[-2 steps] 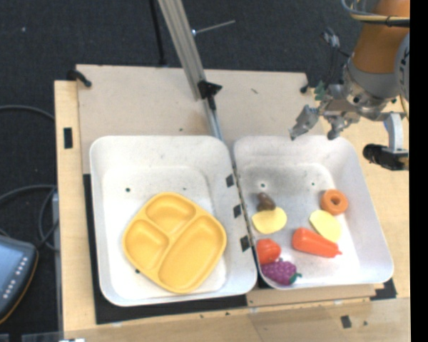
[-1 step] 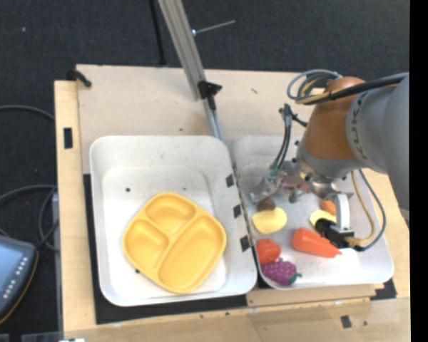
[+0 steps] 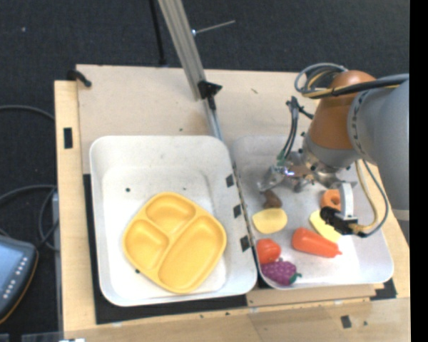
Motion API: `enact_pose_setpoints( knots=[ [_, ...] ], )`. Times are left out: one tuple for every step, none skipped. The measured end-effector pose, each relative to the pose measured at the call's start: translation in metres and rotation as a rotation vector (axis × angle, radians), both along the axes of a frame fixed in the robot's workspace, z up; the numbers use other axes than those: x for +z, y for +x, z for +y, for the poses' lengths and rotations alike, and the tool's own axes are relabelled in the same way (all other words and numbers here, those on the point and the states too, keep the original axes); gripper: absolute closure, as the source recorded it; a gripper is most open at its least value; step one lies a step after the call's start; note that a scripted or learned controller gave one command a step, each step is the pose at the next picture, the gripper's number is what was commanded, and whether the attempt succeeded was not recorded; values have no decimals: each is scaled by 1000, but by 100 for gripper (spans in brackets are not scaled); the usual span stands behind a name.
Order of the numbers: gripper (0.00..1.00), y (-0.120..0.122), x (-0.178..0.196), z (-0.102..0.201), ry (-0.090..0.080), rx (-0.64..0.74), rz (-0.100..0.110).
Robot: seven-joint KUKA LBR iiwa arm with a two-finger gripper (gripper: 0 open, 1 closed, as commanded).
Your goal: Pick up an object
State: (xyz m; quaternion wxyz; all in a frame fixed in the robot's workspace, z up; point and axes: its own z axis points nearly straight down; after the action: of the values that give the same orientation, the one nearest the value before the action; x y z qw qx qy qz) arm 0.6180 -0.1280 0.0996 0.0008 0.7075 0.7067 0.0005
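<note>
Gripper (image 3: 274,183) sits low in the right bin (image 3: 374,266), just above a small brown object (image 3: 272,199); finger state cannot be told. Near it lie a yellow lemon-like piece (image 3: 269,221), a red tomato-like piece (image 3: 268,249), purple grapes (image 3: 280,270) and an orange carrot (image 3: 314,243). A yellow divided plate (image 3: 174,241) rests in the left bin (image 3: 118,159).

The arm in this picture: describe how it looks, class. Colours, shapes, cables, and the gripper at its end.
The arm is thick, rounded and grey, with an orange band above the wrist. Thin cables loop over the band, and another dark cable hangs in a curve below the arm. The gripper is small, metallic grey and dark, much slimmer than the arm.
</note>
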Motion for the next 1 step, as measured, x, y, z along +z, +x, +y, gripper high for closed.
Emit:
enact_pose_setpoints(
  knots=[
    [0, -21, 2, 5, -2, -2, 3]
  ],
)
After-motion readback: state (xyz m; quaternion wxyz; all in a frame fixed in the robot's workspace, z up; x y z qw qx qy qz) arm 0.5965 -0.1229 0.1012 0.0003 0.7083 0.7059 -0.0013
